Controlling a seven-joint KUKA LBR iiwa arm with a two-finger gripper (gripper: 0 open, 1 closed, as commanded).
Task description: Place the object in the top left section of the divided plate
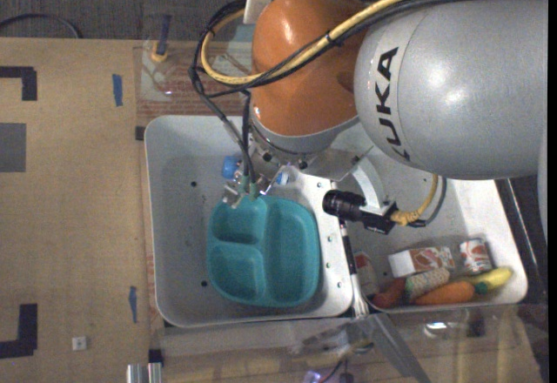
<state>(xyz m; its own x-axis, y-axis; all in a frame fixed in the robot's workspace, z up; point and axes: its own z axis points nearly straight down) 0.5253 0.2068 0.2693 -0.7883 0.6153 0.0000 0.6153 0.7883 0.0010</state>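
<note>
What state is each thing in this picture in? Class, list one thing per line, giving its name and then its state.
divided plate: teal, lying flat in the left bin, its sections bare.
gripper: low over the plate's top left edge.
left bin: holding the plate.
right bin: holding a heap of toy food at its near edge.
carrot: lying on its side in the heap.
banana: lying beside the carrot.

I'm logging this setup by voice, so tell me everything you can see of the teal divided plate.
The teal divided plate looks like matte moulded plastic, a rounded rectangle with raised ridges splitting it into three sections: two smaller ones on the camera's left, one long one on the right. It lies flat in the left white bin, toward that bin's right wall. The gripper hangs right at its upper edge; whether they touch is unclear.
</note>
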